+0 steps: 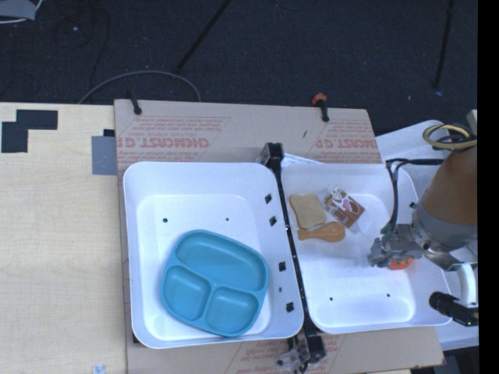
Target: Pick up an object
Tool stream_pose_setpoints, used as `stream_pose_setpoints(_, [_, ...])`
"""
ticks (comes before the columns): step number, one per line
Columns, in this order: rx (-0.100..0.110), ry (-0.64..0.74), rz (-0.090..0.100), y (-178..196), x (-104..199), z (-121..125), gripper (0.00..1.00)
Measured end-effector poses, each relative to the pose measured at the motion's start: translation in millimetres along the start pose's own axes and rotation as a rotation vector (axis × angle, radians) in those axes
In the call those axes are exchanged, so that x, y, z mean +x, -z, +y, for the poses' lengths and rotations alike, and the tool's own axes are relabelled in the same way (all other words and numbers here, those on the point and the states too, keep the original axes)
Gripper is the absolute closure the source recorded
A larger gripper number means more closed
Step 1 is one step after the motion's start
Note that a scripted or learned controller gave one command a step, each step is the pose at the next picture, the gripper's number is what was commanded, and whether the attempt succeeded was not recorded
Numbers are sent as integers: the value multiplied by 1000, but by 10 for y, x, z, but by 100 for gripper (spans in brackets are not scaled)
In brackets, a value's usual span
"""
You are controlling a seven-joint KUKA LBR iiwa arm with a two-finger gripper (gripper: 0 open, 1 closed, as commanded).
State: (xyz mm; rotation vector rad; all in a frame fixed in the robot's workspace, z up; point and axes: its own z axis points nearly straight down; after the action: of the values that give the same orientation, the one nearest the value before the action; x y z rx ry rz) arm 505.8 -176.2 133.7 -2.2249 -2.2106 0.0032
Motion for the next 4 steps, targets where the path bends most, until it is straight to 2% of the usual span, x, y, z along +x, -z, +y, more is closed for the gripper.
stream_pose_setpoints(1, [-6, 0, -3, 429, -45, -18, 100])
stream_pose_setpoints(2, [-5, 7, -2, 687, -50, -16, 100])
stream_pose_setpoints(4, [-1, 13, 2, 817, 1101, 48, 100])
